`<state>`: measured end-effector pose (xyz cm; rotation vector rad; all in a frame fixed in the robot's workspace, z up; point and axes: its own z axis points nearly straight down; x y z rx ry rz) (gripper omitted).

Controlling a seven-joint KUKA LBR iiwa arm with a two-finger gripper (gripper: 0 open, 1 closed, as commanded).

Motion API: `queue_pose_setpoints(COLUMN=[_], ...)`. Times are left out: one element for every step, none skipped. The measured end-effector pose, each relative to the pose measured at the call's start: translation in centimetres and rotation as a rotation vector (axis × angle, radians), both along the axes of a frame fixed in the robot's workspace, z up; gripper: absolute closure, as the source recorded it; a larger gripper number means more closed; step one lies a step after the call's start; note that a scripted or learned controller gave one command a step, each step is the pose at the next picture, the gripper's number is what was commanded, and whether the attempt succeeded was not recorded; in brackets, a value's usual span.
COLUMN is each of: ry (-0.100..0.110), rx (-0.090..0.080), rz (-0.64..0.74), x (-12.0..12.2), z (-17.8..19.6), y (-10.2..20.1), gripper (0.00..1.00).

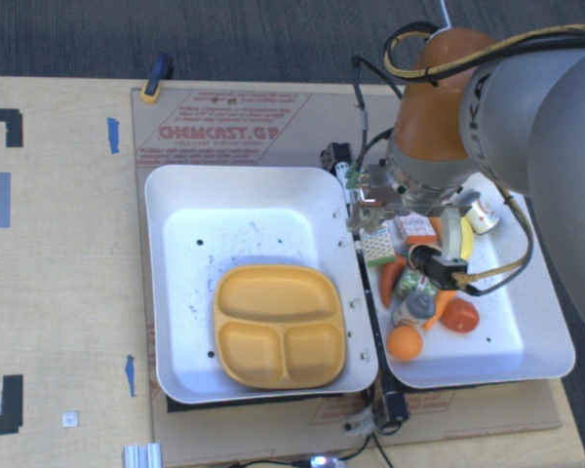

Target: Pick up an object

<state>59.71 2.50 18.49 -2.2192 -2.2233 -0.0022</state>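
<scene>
My gripper [395, 203] hung over the far left corner of the right bin [531, 354], close to the wall it shares with the left bin [161, 261]. My own wrist and orange band covered it from above, so I could not tell whether it was spread or pressed together, and nothing could be seen caught in it.

I was there because that was where the pickable things lay. They were heaped along the right bin's left side, touching or overlapping one another: a green-and-white piece [378, 250] just below my gripper, a carrot-like orange piece [390, 279] beside it, a yellow banana-like piece [454, 237] towards the middle, a grey-blue thing [421, 305] I could not name, a red tomato-like piece [460, 317] and an orange ball [405, 343] nearest the front rim. A white packet with red print lay partly under my wrist.

The left bin held one yellow divided tray [278, 325], lying flat against its front wall. I judged it too broad and flat to pinch, which made the heap the better target.

I judged the pick not yet made. The crowding was the risk: closing on one piece could nudge its neighbours, and the ball looked likely to roll away. The nearby wall also left little room on that side.
</scene>
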Motion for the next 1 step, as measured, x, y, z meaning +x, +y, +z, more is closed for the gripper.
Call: queue_pose_setpoints(ry=[0.0], rx=[-0.001], rz=[-0.001], x=[-0.01], z=[0.0], y=[-0.09], gripper=[0.0])
